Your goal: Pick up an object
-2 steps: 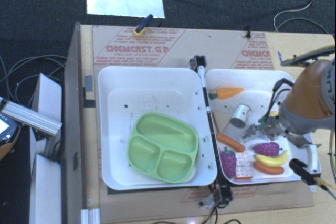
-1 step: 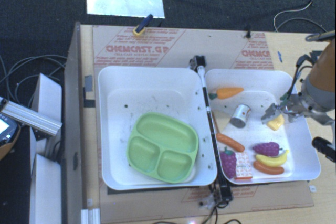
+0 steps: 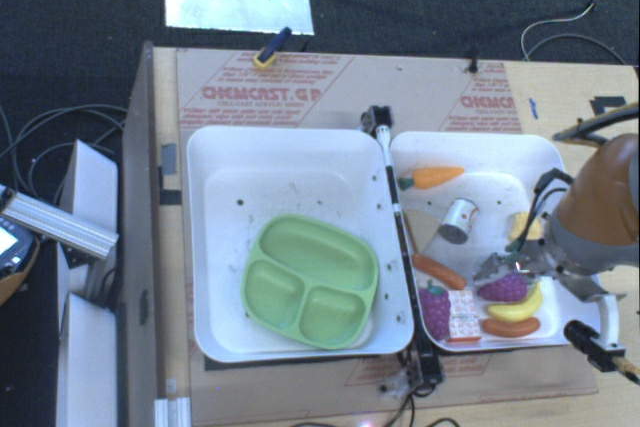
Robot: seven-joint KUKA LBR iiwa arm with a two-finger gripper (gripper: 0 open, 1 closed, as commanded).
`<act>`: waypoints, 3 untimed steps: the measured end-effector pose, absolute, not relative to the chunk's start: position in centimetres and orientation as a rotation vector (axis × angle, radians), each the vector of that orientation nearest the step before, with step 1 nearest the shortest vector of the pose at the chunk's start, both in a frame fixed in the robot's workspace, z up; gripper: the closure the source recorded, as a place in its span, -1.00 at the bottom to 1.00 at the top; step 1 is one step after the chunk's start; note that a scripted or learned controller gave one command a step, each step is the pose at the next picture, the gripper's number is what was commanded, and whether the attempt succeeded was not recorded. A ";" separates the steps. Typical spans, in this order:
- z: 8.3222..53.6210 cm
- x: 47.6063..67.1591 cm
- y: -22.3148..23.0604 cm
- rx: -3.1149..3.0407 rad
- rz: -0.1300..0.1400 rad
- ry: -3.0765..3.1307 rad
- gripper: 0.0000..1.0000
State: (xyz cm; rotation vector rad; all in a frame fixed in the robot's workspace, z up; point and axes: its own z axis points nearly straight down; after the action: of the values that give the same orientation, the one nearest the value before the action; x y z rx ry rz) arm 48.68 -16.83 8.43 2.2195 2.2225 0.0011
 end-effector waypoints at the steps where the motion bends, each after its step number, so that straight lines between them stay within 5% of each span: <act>1: 9.5 48.8 -16.8 2.217 0.006 2.221 1.00; 2: 17.0 48.8 -18.1 2.215 0.003 2.221 1.00; 3: 21.7 54.1 -17.5 2.215 0.003 2.223 1.00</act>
State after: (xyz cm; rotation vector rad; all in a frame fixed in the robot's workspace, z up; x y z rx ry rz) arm 54.14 -17.49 21.74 2.2147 2.2234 0.0028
